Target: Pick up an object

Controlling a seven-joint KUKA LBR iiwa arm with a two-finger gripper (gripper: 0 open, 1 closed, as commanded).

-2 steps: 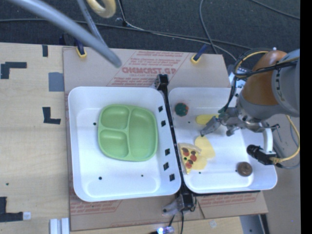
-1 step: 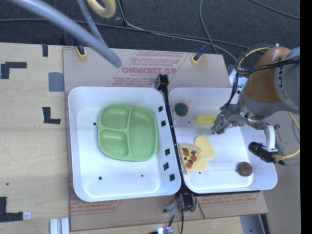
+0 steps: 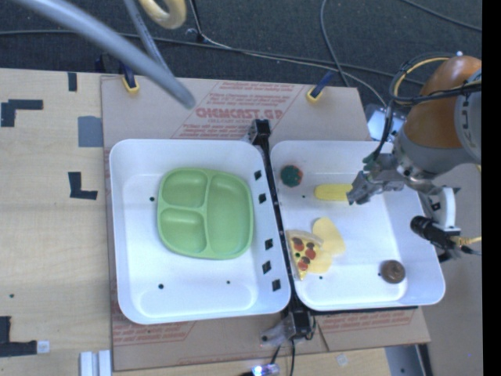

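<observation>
The right bin (image 3: 415, 288) holds several small items. A yellow oblong piece (image 3: 330, 192) lies near its far middle, and my gripper (image 3: 362, 189) is low over the bin right at that piece's right end. Left of it sits a small green ball (image 3: 292, 175). Nearer the front lie a pizza slice (image 3: 304, 252) with a pale yellow piece (image 3: 329, 237) touching it. A brown round object (image 3: 392, 271) rests at the front right. I see nothing lifted off the bin floor.
The left bin (image 3: 129, 233) holds a green divided plate (image 3: 206, 212). A black divider (image 3: 270, 210) runs between the bins. Cables (image 3: 352, 45) cross the dark floor behind the bench, and a grey pole (image 3: 102, 30) slants over the far left.
</observation>
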